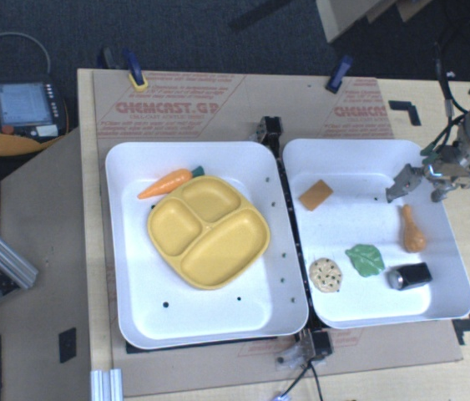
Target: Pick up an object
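Gripper (422, 184) spread, orange drumstick (411, 229) below

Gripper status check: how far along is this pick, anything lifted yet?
Nothing looks done: the gripper hovers over the right bin near its upper right corner, jaws apart with nothing between them. The drumstick lies just below it; cracker, lettuce leaf, cookie and black block all rest on the bin floor. Descent, grasp and lift all remain.

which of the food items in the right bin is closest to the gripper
The drumstick, lying just below the gripper near the right bin's right wall. The cracker, cookie and lettuce leaf sit farther left.
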Controlling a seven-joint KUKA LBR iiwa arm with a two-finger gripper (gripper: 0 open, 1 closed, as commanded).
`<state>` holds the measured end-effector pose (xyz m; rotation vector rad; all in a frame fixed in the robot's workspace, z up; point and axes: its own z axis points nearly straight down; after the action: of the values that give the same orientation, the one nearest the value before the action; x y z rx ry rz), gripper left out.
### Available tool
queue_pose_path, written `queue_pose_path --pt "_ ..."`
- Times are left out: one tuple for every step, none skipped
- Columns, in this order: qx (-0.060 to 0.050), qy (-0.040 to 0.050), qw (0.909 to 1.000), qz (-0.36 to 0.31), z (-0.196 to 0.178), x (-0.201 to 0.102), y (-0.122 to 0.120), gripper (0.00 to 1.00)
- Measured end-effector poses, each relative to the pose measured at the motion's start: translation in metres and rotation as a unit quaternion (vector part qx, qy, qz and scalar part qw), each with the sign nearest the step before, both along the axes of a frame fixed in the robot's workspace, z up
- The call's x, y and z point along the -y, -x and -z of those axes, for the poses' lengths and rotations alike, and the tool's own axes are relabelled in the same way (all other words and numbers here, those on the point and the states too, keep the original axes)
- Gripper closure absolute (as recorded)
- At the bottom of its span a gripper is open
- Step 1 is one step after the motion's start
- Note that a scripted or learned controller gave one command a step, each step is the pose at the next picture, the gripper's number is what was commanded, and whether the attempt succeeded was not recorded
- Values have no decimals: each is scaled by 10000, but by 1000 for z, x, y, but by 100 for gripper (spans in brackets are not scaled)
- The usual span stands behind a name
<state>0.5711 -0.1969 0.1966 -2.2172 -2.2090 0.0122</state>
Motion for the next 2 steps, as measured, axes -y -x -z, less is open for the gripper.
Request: queue_pose_path --pt "69 15 10000 -20 -8 -1 -3 0" --pt "32 3 10000 -16 47 2 8 0"
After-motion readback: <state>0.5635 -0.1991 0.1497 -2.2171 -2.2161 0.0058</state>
